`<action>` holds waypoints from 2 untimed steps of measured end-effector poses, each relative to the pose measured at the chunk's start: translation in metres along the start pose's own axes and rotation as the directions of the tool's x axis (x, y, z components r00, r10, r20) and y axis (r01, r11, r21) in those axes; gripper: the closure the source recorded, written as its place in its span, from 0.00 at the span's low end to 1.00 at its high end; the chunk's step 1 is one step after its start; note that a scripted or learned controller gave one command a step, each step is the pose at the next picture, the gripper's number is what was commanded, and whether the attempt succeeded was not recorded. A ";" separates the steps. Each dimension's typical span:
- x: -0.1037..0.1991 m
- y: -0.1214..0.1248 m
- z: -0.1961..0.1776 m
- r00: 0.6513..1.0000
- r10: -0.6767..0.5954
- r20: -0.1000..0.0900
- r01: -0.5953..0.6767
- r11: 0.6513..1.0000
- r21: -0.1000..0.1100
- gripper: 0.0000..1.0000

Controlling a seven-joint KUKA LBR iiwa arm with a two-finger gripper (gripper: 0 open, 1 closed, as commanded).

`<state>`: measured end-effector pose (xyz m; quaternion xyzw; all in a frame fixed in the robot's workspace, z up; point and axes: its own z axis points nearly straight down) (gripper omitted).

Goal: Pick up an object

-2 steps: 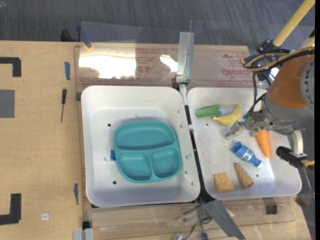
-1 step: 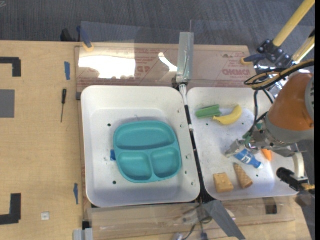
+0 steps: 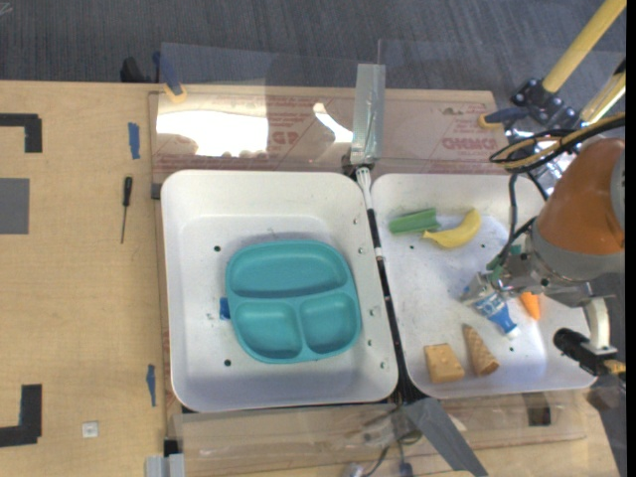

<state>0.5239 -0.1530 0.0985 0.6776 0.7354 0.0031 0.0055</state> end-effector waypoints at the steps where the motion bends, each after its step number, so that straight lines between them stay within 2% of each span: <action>1: 0.087 0.021 -0.090 1.000 -0.014 -0.006 0.014 1.000 0.002 1.00; 2: 0.122 0.030 -0.162 0.938 -0.347 -0.005 0.347 0.938 0.004 1.00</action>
